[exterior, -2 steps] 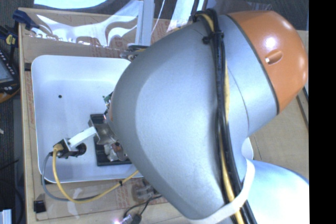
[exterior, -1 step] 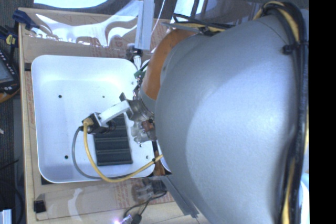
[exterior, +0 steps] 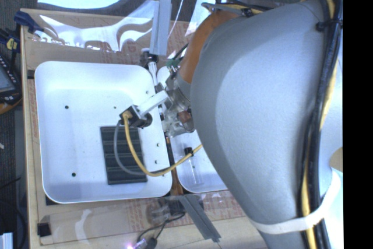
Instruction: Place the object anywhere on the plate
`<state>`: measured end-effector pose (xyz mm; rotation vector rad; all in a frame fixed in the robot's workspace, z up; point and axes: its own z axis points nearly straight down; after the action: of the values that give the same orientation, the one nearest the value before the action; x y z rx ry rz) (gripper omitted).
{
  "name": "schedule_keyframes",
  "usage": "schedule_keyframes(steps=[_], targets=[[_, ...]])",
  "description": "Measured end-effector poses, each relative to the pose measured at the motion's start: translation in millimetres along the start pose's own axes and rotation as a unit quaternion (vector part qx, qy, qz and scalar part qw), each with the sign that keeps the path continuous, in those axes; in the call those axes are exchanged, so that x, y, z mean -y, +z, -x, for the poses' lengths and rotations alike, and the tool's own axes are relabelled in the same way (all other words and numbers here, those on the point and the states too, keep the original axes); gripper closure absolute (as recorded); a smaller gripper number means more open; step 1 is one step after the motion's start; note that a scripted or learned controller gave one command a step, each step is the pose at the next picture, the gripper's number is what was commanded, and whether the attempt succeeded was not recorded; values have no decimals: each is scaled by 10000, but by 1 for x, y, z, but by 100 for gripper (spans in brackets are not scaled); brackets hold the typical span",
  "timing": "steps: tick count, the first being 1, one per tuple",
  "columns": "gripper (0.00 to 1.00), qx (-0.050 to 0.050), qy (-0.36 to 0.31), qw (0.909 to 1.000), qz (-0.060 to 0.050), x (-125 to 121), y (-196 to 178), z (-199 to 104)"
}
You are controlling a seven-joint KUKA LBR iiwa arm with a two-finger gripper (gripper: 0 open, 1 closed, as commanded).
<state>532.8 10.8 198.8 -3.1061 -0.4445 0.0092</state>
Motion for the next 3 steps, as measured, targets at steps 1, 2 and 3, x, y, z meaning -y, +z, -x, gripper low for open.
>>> schedule_keyframes(steps=[1,2,3], targets=[[100,-3,-1035,9946,-6,15,9,55],[100,-5,136,9999,7,72,9,39],[100,-6,-191,9998,1,7,9,9]])
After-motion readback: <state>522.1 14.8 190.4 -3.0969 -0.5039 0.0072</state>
